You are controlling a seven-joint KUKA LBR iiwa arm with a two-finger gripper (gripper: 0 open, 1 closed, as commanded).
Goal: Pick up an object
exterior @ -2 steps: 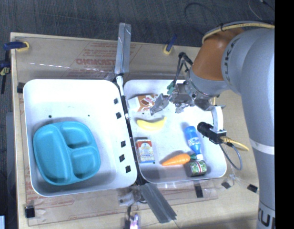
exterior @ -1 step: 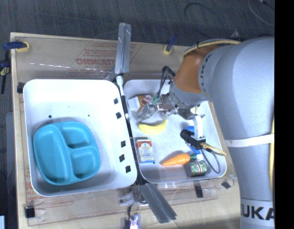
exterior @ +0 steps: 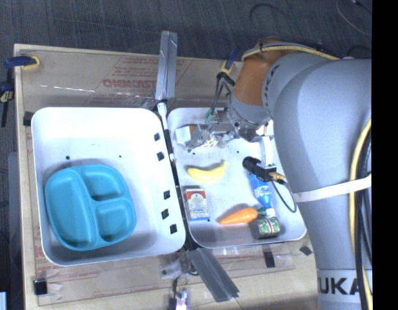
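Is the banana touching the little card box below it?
Apart. The camera view shows a strip of white bin floor between the banana and the card box.

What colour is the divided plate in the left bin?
Light blue: the divided plate shows clearly in the camera view, lying in the left bin.
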